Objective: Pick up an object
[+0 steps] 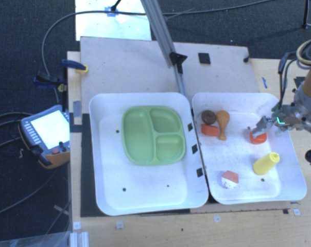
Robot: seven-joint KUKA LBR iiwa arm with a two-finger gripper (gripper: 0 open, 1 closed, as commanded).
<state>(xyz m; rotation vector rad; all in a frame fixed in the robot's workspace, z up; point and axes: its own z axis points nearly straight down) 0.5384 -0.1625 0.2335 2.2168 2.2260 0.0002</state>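
Camera view is looking down at a slant on the bench, where two shallow white bins are sitting side by side. Lying in the left bin point(106, 189), towards its upper middle, is a green divided plate point(153, 135) with three compartments. The right bin point(294, 187) is holding the loose objects. Near its upper left corner a dark brown round piece point(208, 117) is resting just beside a tan drumstick-shaped toy point(223, 122), and a small red-orange block point(210, 130) is lying just below the brown piece, touching or nearly touching the drumstick's stem. Right of centre, a red-orange round object point(258, 137) is sitting on the bin floor. Below it and to the right a yellow bottle-like toy point(265, 163) is lying tilted, and near the bottom middle a small red and white object point(229, 179) is resting apart from the others.

Reaching in from the right edge of the frame, the grey arm is hanging low over the right bin, and its gripper point(262, 126) is sitting right at the red-orange round object, the fingertips meeting its upper edge. Whether the fingers are spread or closed on it I cannot tell from this angle, nor whether the object is off the floor.

At the left edge of the frame a handheld control pendant point(46, 135) is lying on the dark carpet.
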